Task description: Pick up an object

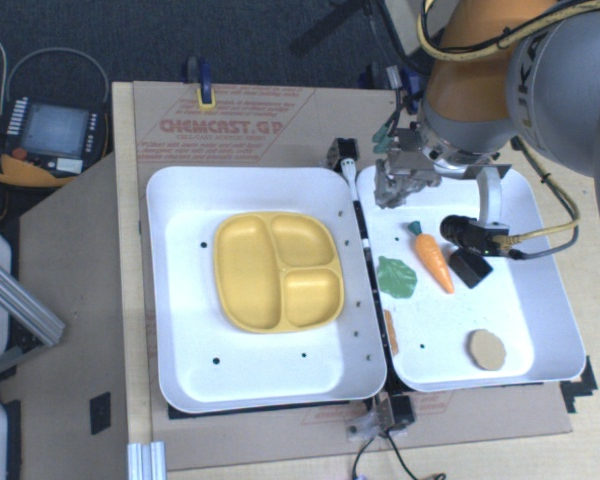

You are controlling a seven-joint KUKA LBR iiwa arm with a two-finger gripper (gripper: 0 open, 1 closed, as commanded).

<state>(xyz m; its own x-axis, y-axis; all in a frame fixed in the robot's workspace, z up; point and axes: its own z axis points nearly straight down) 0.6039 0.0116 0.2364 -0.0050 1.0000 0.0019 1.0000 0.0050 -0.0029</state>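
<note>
1. Camera view: the grey metal two-finger hand (395, 190) hangs over the upper left of the right shallow white bin (550, 308); whether it is spread or pressed together cannot be told.
2. Below and right of the hand lies an orange plastic carrot (435, 261); a green leafy piece (397, 276) lies directly below.
3. Far left of the hand, a yellow divided plate (278, 269) sits in the left white bin (180, 268).

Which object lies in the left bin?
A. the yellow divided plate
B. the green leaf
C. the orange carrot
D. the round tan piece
A: the yellow divided plate lies in the middle of the left bin, while the carrot, the green leaf and the round tan piece all lie in the right bin.
</note>
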